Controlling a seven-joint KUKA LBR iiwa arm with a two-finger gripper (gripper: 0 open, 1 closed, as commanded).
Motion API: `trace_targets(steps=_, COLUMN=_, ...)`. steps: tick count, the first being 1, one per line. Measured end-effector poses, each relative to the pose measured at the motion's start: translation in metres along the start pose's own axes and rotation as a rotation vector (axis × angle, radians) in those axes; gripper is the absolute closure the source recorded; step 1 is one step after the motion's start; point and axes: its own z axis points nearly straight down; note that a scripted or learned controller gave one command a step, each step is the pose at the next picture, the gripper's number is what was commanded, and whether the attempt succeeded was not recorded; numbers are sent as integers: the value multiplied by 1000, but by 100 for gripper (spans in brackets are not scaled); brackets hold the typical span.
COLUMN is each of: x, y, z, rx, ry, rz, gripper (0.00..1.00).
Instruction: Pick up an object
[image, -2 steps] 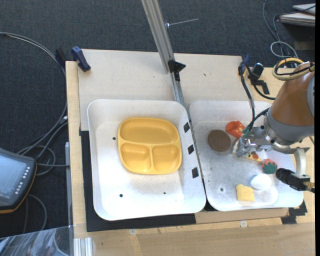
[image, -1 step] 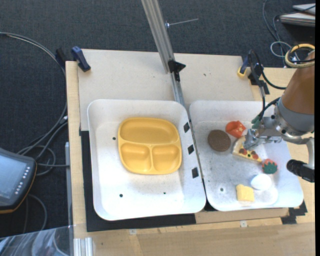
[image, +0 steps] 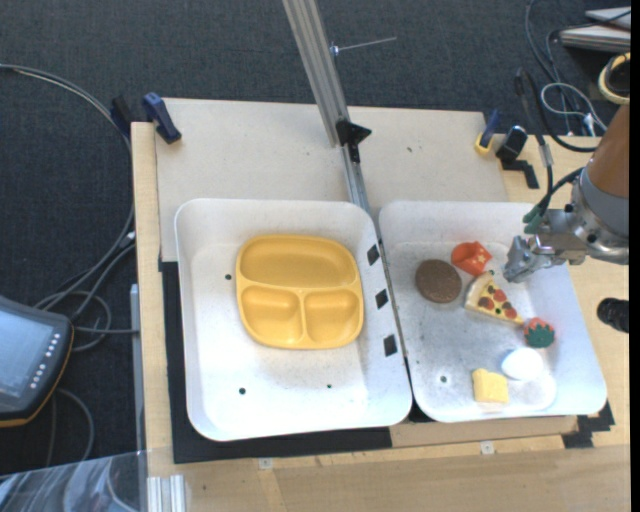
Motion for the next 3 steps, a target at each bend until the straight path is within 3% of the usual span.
trace_targets(steps=3, x=153, y=34, z=6, rx=6, ry=4, rz=-5, gripper=100)
